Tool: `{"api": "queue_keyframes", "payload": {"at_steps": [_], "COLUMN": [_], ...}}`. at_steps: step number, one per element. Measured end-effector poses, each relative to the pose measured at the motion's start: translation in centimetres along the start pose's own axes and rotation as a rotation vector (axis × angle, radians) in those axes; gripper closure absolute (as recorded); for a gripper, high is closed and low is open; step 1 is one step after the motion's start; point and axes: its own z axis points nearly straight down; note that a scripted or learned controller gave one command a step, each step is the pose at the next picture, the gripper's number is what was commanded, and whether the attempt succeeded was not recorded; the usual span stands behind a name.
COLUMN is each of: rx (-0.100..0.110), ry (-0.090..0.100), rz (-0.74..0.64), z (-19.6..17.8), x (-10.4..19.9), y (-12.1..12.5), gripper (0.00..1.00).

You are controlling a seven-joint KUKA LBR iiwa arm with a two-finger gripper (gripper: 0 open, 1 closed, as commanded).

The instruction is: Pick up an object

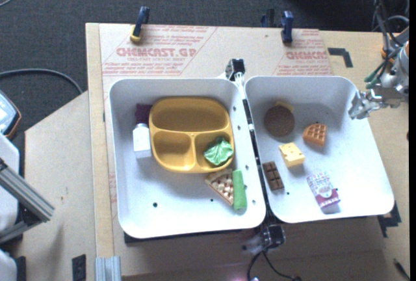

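**Gripper waits at the right bin's edge, nothing picked yet**

The gripper (361,106) hangs over the upper right rim of the right bin (364,201). Nothing sits between its fingers, and whether they are parted or closed I cannot tell from this angle.

From the left: the left bin (123,195) holds a yellow divided plate (175,136), with a small white bottle (142,140) touching its left side and a dark purple item (143,110) just above the bottle. A green crumpled piece (219,152) lies in the plate's lower right compartment. Below it, a pizza slice (222,186) and a green stick (238,190) lie side by side on the bin floor.

In the right bin there is a chocolate bar (272,176) near the left wall, a brown cookie (279,120) above it, a cheese wedge (292,154) in the middle, a waffle (314,134) to its upper right, and a pink carton (323,190) low down.

The task looks to be at the approach step: no object has been chosen or touched. The waffle is nearest the gripper and stands apart from its neighbours, so it seems the easiest target. The next move calls for swinging in over one item, centring on it, and descending straight down.
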Motion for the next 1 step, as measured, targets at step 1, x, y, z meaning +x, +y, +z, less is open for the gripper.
{"api": "queue_keyframes", "payload": {"at_steps": [1], "rx": [0.007], "ry": [0.006], "rz": [-0.005], "z": [0.48], "x": [5.45], "y": [-0.36], "gripper": [1.0]}}
